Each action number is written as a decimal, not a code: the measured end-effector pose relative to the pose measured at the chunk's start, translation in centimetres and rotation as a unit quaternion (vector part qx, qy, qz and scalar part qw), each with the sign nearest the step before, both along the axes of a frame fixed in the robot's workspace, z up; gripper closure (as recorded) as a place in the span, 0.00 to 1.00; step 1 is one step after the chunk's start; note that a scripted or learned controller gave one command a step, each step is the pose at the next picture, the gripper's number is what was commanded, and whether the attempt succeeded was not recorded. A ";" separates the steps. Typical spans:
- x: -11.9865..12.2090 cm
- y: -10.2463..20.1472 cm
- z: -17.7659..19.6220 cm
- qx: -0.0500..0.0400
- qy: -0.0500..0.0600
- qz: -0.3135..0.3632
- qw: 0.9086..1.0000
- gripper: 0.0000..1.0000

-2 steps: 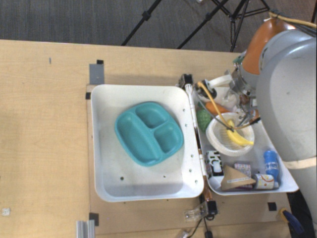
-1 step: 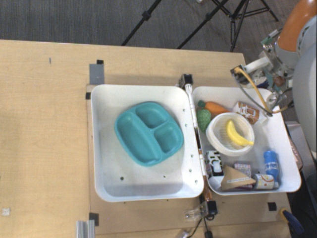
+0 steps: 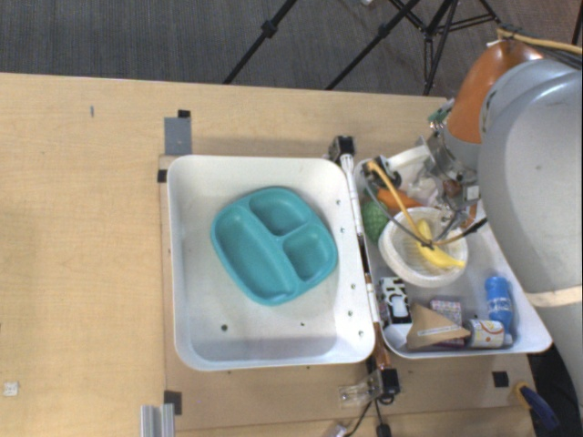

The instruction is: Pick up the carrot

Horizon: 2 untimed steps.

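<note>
Over the right-hand white bin [image 3: 533, 340] hangs the grey arm [image 3: 533, 180] with its orange band [image 3: 478, 85], reaching in from the right, and its gripper [image 3: 451, 194] sits low above the clutter at the far end of that bin. From where I stand I cannot tell how the gripper is set or whether it has hold of anything; dark parts and wires crowd it.

Just to its left lies the carrot [image 3: 393, 197], orange and slanted, resting against the far rim of a white bowl [image 3: 401, 253]. A yellow banana [image 3: 435, 255] lies inside the bowl. A green item [image 3: 374, 218] sits beside the carrot, against the bin's left wall. Nearer the front of the bin are a blue bottle [image 3: 498, 299] and some small packets [image 3: 437, 321].

On the desk [image 3: 82, 244], the left white bin [image 3: 196, 344] holds a teal divided plate [image 3: 273, 244], lying flat near its middle.
</note>
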<state>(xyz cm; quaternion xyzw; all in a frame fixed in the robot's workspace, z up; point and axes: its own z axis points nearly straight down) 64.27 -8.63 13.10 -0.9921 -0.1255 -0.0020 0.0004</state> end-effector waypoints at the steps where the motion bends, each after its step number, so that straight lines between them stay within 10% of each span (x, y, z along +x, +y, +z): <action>1: 2.1 -6.1 18.9 -0.001 -0.002 -0.022 1.000 0.00; 2: -2.4 0.7 12.9 0.000 0.001 -0.016 1.000 0.00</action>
